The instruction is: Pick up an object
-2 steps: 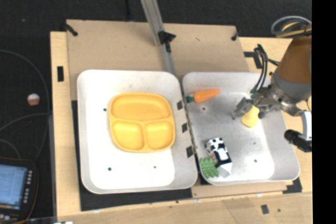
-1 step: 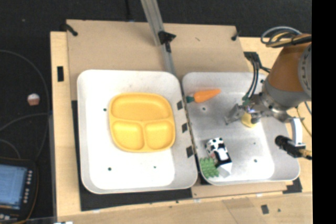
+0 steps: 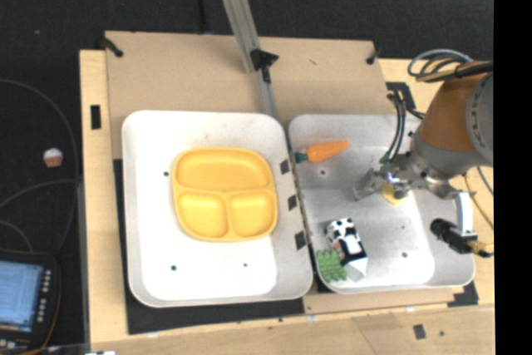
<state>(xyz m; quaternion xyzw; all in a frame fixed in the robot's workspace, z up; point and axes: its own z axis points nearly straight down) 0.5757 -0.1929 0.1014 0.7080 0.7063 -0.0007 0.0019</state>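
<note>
two white bins (image 3: 150, 179), one yellow divided plate (image 3: 224, 193), one toy carrot (image 3: 326, 150), one black-and-white cow toy (image 3: 345, 239), one little green thing (image 3: 330, 264), one small yellow thing (image 3: 392, 194) by the arm.

Grey robot arm (image 3: 478, 108) with a broad orange band (image 3: 445, 116) above the wrist. Black cables (image 3: 401, 125) looped alongside. Metallic grey wrist housing below.
</note>
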